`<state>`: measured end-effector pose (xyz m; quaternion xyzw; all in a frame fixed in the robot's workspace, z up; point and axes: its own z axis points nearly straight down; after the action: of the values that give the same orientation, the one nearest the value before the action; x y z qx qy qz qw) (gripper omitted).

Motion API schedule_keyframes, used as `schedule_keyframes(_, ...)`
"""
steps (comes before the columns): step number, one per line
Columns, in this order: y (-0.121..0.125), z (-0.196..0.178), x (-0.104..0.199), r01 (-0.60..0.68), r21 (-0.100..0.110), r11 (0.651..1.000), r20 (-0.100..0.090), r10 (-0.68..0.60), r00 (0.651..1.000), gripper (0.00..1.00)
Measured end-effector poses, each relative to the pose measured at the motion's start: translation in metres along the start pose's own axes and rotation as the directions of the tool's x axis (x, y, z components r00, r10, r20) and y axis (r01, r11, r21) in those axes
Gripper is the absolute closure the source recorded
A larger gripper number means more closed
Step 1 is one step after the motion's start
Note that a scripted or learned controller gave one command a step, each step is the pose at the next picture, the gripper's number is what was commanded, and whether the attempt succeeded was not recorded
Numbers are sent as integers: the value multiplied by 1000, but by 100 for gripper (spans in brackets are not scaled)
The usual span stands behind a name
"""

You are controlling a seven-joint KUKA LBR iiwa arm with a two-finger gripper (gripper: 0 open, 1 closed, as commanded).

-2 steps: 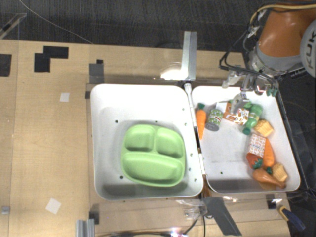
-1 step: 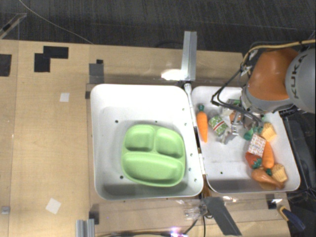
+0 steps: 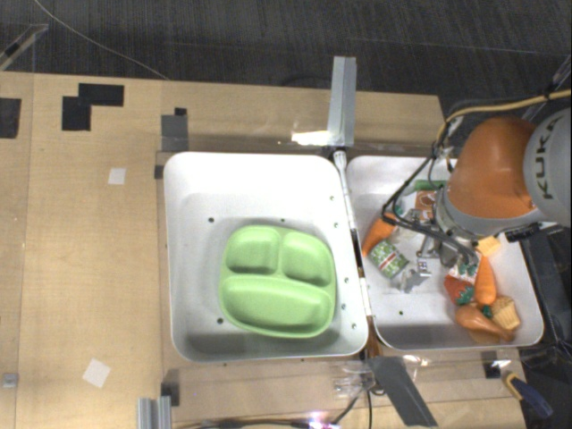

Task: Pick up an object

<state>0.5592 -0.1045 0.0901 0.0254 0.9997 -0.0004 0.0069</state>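
Note:
The right bin (image 3: 393,324) holds several small toy foods. An orange piece (image 3: 378,233) lies by its left wall, with a green and white packet (image 3: 389,259) just below it. At the lower right sit a red piece (image 3: 458,286), a carrot (image 3: 485,280), an orange lump (image 3: 478,322) and a tan waffle piece (image 3: 507,311). My gripper (image 3: 418,271) hangs low over the middle of this bin, just right of the packet and left of the red piece. The wrist hides part of the bin behind it.
The left bin (image 3: 192,204) holds a green divided tray (image 3: 277,280) with three compartments. A metal post (image 3: 342,101) stands at the back between the bins. Cables (image 3: 420,190) loop off the arm over the right bin's back, above a small brown and white item (image 3: 424,206).

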Motion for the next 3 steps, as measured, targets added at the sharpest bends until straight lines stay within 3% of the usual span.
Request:
schedule_keyframes(1,16,-16,-36,84,-1,996,-2,-84,996,0)
schedule_keyframes(2,17,0,-9,265,1,964,4,-265,964,0)
schedule_keyframes(3,-22,3,-63,399,0,917,0,-399,917,0)
